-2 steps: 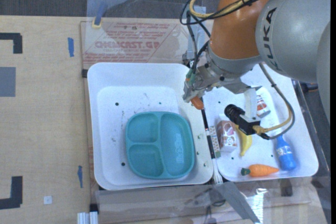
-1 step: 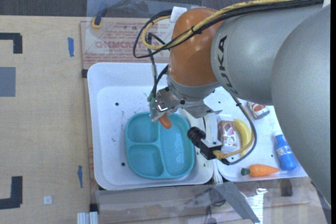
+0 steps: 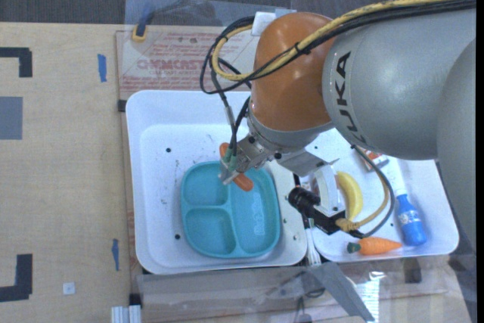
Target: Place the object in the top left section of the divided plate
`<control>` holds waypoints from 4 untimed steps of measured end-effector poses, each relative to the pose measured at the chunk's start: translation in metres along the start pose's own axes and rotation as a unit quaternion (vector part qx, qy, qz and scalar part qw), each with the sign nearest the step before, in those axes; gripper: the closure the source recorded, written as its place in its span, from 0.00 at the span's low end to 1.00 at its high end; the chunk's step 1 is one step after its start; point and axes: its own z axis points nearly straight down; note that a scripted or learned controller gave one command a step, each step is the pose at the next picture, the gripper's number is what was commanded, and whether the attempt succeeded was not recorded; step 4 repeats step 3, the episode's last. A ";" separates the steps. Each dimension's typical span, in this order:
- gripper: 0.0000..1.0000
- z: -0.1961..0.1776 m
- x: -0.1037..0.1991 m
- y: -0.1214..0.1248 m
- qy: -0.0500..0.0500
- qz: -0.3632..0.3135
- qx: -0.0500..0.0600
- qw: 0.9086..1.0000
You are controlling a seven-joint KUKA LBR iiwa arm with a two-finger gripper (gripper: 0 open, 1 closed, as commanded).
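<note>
Camera view — gripper [image 3: 236,166] poised above divided plate [image 3: 231,212], fingers apparently clasping an orange object [image 3: 243,182]; placement step — next, release into top left section.

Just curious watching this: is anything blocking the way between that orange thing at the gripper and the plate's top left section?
Nothing visible does. The orange object at the gripper already hangs over the blue divided plate, at its upper edge.

You have two shallow white plastic bins [image 3: 147,125], one turquoise three-section divided plate [image 3: 253,227], one yellow banana [image 3: 349,193], one orange carrot with a green tip [image 3: 374,245], one blue-and-white bottle [image 3: 408,219], and one small orange piece [image 3: 243,182] at the plate's rim.
</note>
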 end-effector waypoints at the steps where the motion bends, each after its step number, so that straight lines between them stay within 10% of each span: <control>1: 1.00 0.015 0.033 -0.019 0.000 -0.061 0.000 0.998; 2: 0.00 0.015 0.033 -0.019 0.000 -0.061 0.000 0.998; 3: 0.00 -0.069 0.065 0.000 -0.002 -0.254 -0.003 0.967; 4: 0.00 -0.069 0.065 0.000 -0.002 -0.254 -0.003 0.967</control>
